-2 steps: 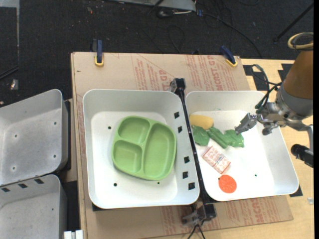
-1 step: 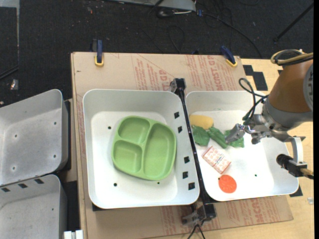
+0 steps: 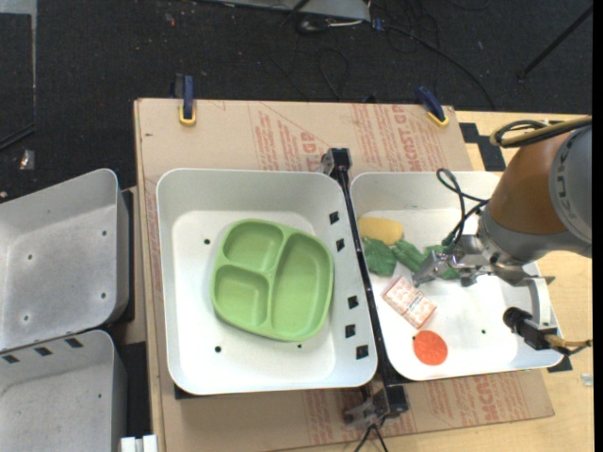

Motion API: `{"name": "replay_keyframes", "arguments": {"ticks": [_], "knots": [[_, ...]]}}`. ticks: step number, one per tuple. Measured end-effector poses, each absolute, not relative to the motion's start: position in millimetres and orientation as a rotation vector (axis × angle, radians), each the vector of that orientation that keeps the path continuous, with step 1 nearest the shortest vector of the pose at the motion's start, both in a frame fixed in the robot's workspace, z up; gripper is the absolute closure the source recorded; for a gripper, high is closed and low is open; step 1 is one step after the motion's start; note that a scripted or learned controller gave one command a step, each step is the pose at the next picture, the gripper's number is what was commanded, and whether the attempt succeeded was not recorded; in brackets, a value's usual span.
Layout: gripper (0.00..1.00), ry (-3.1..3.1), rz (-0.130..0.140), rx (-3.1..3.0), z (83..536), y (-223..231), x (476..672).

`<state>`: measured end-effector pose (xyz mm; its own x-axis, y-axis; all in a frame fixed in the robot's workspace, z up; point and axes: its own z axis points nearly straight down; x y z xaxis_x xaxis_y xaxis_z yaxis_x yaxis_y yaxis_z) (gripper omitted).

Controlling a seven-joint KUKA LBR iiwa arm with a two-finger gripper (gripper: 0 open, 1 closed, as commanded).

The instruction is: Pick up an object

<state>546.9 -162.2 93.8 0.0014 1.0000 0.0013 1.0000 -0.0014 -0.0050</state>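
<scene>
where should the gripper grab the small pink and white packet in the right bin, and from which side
Judging from the view, take the pink and white packet across its shorter width, coming straight down from above. It lies flat and turned at a diagonal on the right bin floor, so the fingers would need rotating to match. White floor shows around most of it, with the orange disc just below, leaving room for the fingers.

On the bench [image 3: 245, 130] two bins sit side by side. The left bin [image 3: 179, 252] holds a divided tray [image 3: 274, 279] lying flat at its middle. In the right bin [image 3: 490, 347], a rounded object [image 3: 380, 228] lies at the far left, a crumpled object [image 3: 391, 254] just near of it, a small packet [image 3: 409, 300] nearer still, and a disc [image 3: 431, 347] nearest. The end effector [image 3: 450, 262] is right of the crumpled object.
</scene>
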Motion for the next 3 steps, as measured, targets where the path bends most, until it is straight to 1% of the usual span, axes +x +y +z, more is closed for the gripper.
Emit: {"name": "replay_keyframes", "arguments": {"ticks": [1, 2, 3], "knots": [[1.0, -2.219, 0.0, -2.224, 107, -163, 548.4], [1.0, -2.227, -0.004, -2.222, 170, -159, 550.0], [1.0, -2.23, -0.006, -2.223, 234, -161, 555.7]]}}
